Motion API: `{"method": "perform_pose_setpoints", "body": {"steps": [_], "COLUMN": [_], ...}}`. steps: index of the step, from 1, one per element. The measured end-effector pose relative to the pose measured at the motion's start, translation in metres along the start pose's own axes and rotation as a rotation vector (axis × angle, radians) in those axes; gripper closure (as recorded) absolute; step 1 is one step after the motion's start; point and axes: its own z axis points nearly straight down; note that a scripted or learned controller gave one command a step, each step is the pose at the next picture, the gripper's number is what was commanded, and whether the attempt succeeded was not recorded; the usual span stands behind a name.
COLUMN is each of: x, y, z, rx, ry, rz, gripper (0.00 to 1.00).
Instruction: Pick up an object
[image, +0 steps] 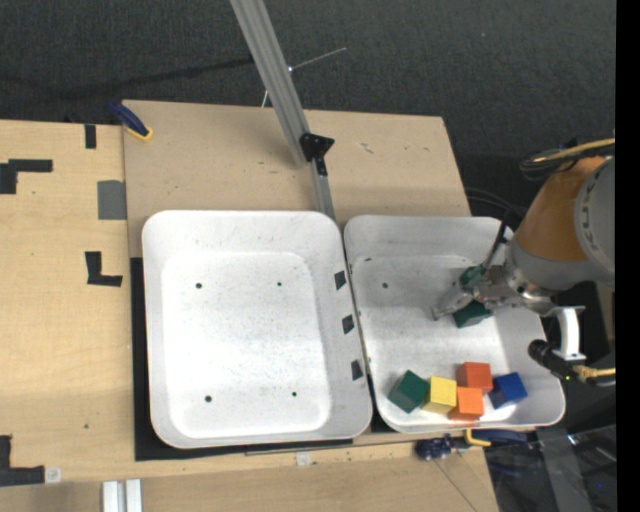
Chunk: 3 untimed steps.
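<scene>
Here the hand (468, 300) sits low in the right bin (420, 235), a dark green block (470, 316) seemingly between its narrow fingers, though blurred. It looks light, stiff, smooth; grip 2 flat opposite faces.

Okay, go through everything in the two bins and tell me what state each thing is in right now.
Gripper: low in the right white bin, at a dark green block.
Dark green block: on the bin floor at the gripper tip; grasp unclear.
Green cube, yellow cube, two orange cubes, blue cube: clustered at the near wall, resting.
Left white bin: sitting flat.
</scene>
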Motion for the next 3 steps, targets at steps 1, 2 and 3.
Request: {"method": "perform_pose_setpoints", "body": {"steps": [1, 2, 3], "x": [0.001, -0.002, 0.0], "y": [0.001, -0.004, -0.004], "z": [-0.012, -0.056, -0.098], "rx": [-0.002, -0.007, -0.007], "ry": [0.001, -0.001, -0.001], "rz": [-0.001, 0.002, 0.0], "gripper": [1.0, 1.0, 1.0]}}
